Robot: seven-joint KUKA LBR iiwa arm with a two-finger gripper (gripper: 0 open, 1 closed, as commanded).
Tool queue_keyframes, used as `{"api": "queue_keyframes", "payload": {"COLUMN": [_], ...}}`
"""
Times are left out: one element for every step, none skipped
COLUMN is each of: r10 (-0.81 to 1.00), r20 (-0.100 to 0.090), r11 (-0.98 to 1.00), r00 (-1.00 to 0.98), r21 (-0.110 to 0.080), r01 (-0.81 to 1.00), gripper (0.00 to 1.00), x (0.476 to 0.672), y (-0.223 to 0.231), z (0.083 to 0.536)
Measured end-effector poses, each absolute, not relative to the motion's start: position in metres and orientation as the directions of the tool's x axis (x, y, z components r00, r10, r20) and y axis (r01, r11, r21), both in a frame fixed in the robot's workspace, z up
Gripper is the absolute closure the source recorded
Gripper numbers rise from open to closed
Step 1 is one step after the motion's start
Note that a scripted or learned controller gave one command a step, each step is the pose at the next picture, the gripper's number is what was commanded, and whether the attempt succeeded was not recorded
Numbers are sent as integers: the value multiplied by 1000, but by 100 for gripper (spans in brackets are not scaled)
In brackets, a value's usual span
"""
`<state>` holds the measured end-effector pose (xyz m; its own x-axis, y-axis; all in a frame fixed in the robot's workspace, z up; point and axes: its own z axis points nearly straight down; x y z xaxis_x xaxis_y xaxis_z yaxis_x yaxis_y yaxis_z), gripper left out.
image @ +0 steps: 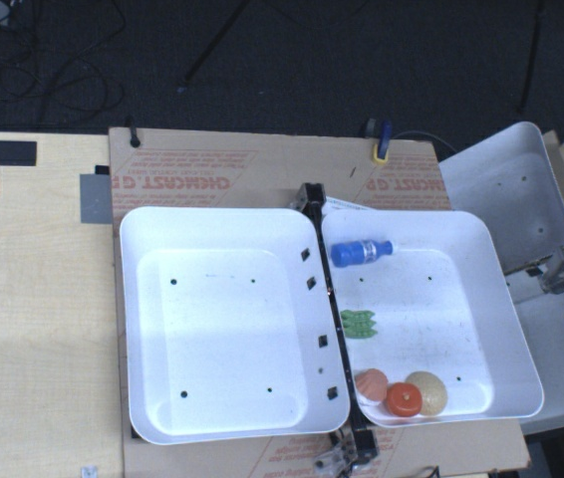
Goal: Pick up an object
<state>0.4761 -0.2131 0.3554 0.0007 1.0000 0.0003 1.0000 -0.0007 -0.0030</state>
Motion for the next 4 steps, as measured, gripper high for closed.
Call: {"api": "queue_keyframes", "payload": {"r10": [1000, 1000, 1000, 1000], "r20": [0, 0, 0, 0], "r11": [-2, 1, -1, -1], "r00": [2, -1, 1, 1], "r21": [-3, 0, -2, -2], "r01": [1000, 1000, 1000, 1000], "gripper": [100, 100, 100, 100], "x": [476, 476, 476, 476], "y": [-213, -214, -213, -213], "z": [347, 364, 352, 352]}}
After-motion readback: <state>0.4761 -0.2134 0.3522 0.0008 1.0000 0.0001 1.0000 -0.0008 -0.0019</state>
